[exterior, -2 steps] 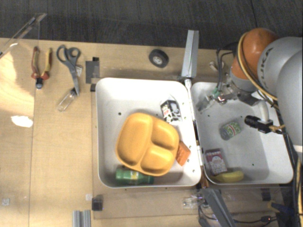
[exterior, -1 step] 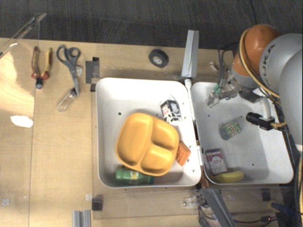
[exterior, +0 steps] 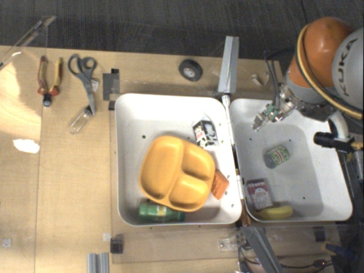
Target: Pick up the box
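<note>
White "KUKA" lettering on arm (exterior: 347, 67)

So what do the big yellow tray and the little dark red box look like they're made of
The yellow tray looks like moulded plastic: one even colour, rounded compartments, a soft sheen. The dark red box is probably printed cardboard, with flat faces, squared edges and a matte printed label, though it is too small to be sure.

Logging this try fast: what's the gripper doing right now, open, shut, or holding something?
Gripper: cannot be told; it sits over the right bin's upper left part, with nothing visibly held. The box lies in that bin.
</note>
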